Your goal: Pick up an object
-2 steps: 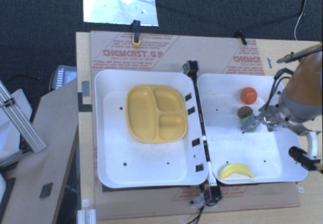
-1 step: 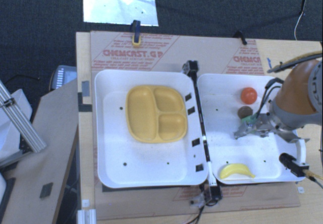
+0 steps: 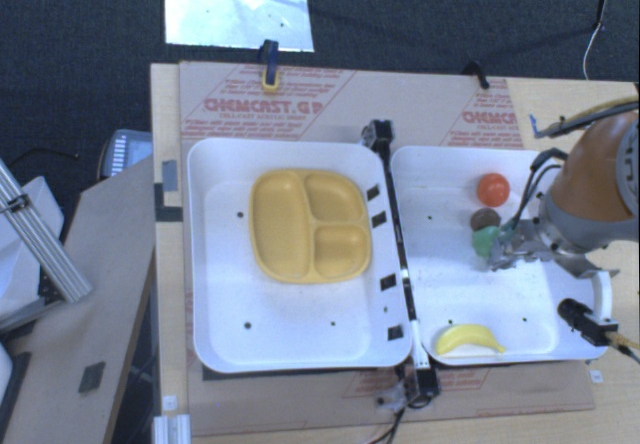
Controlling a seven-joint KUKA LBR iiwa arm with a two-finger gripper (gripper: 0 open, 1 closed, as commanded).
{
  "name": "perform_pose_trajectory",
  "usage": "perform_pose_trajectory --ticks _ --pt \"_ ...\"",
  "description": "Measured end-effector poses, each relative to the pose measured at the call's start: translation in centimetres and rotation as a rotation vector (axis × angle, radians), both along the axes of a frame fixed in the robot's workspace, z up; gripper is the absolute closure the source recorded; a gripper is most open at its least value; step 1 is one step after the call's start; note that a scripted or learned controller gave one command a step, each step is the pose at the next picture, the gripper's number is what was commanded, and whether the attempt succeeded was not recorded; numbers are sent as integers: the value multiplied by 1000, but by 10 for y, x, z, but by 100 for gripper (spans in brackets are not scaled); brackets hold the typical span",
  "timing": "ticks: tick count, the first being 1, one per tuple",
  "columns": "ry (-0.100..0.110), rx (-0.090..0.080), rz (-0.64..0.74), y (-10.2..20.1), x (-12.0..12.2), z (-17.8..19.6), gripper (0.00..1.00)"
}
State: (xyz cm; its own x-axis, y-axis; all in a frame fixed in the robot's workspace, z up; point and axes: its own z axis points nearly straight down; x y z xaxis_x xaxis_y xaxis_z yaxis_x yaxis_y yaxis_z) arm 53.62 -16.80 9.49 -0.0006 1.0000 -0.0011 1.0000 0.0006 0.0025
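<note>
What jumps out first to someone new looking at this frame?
Likely the yellow divided plate in the middle of the left bin. Next, the arm's gripper low in the right bin, at a green object below an orange ball; a banana lies near the front edge.

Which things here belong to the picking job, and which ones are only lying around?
For the job:
- gripper, low in the right bin
- green object beside it
- brown object
- orange ball
- banana

Lying about:
- yellow divided plate in the left bin
- yellow clamp on the bench edge
</note>
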Motion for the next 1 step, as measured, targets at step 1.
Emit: perform_pose_trajectory --ticks 1 --pt "-4 -2 -1 -8 0 61 100"
